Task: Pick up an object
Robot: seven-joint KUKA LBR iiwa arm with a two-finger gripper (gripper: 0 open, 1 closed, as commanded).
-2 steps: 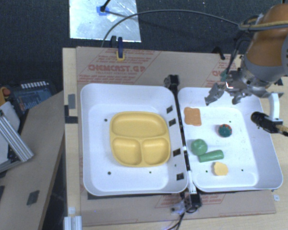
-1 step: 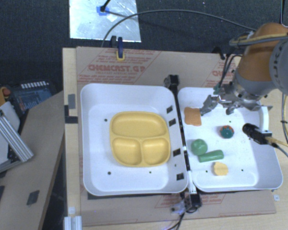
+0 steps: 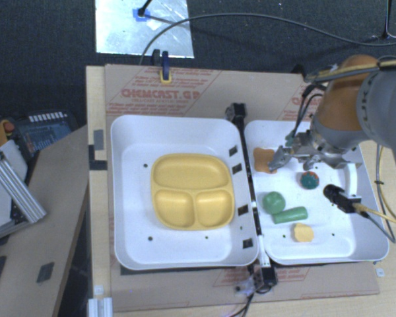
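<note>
The gripper (image 3: 279, 160) hangs low over the upper left part of the right bin (image 3: 343, 246), pointing down and to the left. Whether it is open or closed cannot be made out from this slant, and nothing can be seen held in it. Its tip meets the right edge of the orange piece (image 3: 263, 158); whether it touches the piece or only stands above it cannot be told. The piece is small, flat and dull orange, roughly square with soft corners. It lies on the bin floor near the bin's left wall, toward the far end. Just right of the gripper and a little nearer the camera sits a teal ball (image 3: 309, 180). Farther toward the near side a green ball (image 3: 273, 202) rests just beside a green cylinder (image 3: 290, 213), which lies on its side. A pale yellow lump (image 3: 303, 232) sits nearer still, close to the front wall. The arm (image 3: 383, 111) reaches in from the right, its orange band (image 3: 340, 101) above the bin's far right corner. Across a black divider (image 3: 242, 170) is the left bin (image 3: 129, 197), which holds a yellow tray (image 3: 191, 190) with three compartments, lying flat near its middle. Both bins rest on a brown board (image 3: 185, 91) printed with red lettering.
</note>
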